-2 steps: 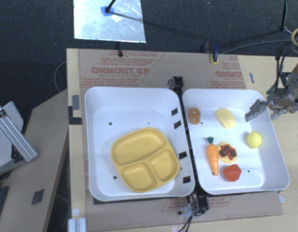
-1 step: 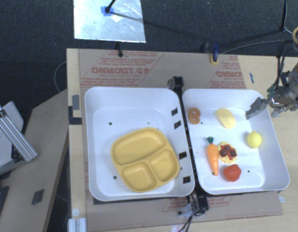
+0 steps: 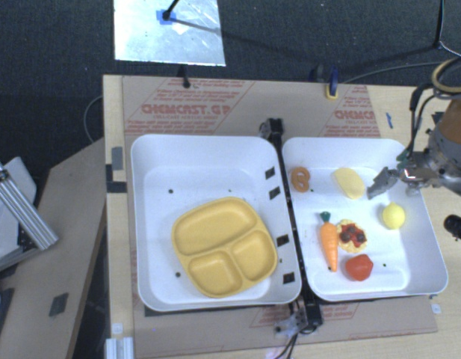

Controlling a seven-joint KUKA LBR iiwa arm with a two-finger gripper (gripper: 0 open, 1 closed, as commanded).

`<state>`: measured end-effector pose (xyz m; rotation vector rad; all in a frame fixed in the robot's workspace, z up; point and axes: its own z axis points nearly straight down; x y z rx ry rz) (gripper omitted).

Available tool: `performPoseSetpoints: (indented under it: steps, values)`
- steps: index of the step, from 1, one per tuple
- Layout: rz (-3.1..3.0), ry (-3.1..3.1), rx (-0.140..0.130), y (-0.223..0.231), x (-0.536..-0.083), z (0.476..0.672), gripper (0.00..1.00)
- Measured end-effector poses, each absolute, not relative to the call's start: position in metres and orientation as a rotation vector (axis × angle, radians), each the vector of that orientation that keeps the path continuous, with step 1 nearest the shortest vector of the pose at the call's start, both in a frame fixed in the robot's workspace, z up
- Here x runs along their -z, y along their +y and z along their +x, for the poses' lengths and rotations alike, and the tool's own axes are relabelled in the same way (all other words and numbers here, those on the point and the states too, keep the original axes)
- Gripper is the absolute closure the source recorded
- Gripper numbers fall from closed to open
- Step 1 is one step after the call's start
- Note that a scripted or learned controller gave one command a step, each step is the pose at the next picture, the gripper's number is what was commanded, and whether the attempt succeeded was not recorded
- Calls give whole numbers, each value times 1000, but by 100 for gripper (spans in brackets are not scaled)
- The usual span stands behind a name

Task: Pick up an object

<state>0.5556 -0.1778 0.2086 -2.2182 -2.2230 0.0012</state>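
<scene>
At the frame's right, the gripper [image 3: 385, 183], whose opening I cannot tell, hovers just above the yellow lemon [image 3: 393, 216], right of the pale yellow potato-shaped toy [image 3: 349, 182].

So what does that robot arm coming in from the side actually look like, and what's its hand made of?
The arm is a chunky rounded grey body with an orange band near its top, and dark cables run beside it. Its hand is a grey metallic piece ending in slim dark grey fingers.
</scene>
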Motion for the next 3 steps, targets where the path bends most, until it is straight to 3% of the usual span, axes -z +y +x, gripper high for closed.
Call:
performPoseSetpoints:
  steps: [2,3]
  values:
    - [-2217,-2221,1,-169,-89,560,0]
    - [-2219,-2224,2,-169,-103,561,100]
